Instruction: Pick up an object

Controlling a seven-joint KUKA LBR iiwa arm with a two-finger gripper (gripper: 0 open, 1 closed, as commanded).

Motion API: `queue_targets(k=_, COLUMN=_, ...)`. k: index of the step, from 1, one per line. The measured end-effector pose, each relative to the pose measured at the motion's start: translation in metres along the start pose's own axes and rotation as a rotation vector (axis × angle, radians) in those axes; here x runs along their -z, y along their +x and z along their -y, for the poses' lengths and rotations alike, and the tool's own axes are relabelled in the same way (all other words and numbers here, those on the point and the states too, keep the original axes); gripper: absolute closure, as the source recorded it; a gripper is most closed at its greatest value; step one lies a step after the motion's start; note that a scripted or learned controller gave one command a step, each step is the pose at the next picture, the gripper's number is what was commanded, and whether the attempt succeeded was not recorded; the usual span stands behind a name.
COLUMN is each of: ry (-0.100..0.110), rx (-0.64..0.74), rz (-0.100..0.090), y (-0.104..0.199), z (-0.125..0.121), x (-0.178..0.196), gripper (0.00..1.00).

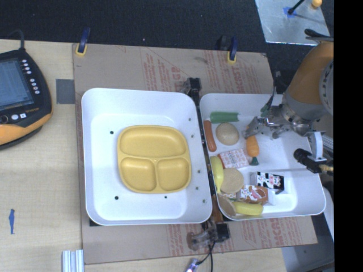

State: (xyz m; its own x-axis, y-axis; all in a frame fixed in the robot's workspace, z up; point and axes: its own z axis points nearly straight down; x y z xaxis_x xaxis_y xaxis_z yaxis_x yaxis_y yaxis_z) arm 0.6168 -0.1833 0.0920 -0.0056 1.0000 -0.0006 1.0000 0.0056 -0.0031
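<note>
Camera view, arm: the grey arm with its orange band reached in from the right, over the right bin [306, 200].
Gripper [262, 127]: it hung low above the upper middle of the right bin, just above the carrot [252, 147]; whether its jaws stood apart or together could not be told.
Right bin, objects: a green piece [224, 117], a sausage [210, 135], a pale round bun [227, 134], a carrot, a banana [217, 172], a red-and-white packet [233, 158], a cow-patterned carton [269, 181] and a yellow piece [248, 209] lay clustered toward its left side.
Left bin [102, 203]: it bore a yellow divided tray [153, 158] at its middle.
Bench: a handheld control pendant [20, 98] rested at the far left.
</note>
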Motion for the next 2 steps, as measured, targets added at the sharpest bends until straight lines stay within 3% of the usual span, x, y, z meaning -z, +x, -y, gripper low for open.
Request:
queue_targets(k=1, ry=0.002, rx=0.002, rz=0.0, y=-0.001, z=0.0, x=0.01, gripper=1.0)
queue_targets(k=2, ry=-0.004, rx=0.001, rz=0.001, y=0.069, z=0.055, x=0.001, gripper=1.0)
